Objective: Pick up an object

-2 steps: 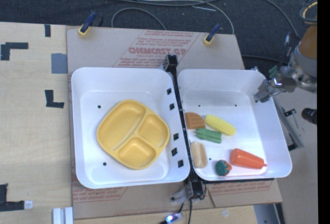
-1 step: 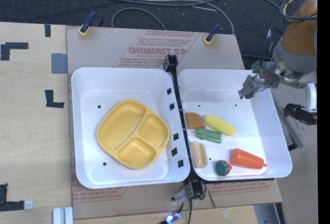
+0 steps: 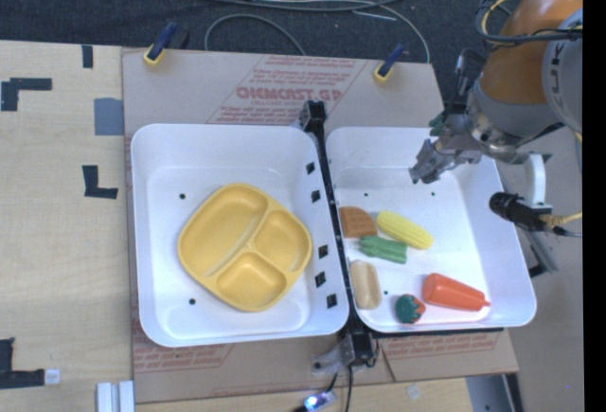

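Note:
The right bin (image 3: 492, 240) holds several toy foods: a brown bread piece (image 3: 356, 222), a yellow corn cob (image 3: 405, 229), a green pepper (image 3: 383, 249), a tan hot dog bun (image 3: 365, 284), an orange carrot (image 3: 454, 293) and a small red-and-green strawberry (image 3: 409, 308). My gripper (image 3: 431, 164) hangs over the upper part of this bin, up and to the right of the corn. Its fingertips look close together with nothing between them.
The left bin (image 3: 156, 211) holds a yellow divided plate (image 3: 244, 245). A black divider (image 3: 325, 211) runs between the two bins. Cables cross the dark floor behind the bench. A black fitting (image 3: 516, 207) sticks out by the right bin's rim.

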Action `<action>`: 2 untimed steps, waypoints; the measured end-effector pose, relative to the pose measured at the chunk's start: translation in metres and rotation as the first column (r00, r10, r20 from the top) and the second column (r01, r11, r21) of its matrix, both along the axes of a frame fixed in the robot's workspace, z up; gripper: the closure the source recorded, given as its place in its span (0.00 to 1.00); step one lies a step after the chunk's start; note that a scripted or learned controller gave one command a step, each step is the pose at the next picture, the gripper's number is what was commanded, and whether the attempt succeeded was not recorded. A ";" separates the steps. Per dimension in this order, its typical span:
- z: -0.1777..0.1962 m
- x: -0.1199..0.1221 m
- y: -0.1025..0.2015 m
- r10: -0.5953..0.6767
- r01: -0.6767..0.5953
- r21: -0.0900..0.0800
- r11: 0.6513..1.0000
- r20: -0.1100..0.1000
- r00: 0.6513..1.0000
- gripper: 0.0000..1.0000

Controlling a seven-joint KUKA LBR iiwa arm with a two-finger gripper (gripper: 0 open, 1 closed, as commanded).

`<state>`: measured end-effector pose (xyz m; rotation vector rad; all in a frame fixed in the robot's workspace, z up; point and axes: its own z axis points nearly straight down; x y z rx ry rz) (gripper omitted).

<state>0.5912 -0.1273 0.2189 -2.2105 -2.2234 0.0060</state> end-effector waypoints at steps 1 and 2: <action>-0.011 0.013 0.058 0.001 -0.001 0.000 1.000 -0.001 1.000 1.00; -0.001 0.019 0.114 0.002 -0.002 0.000 1.000 0.001 1.000 1.00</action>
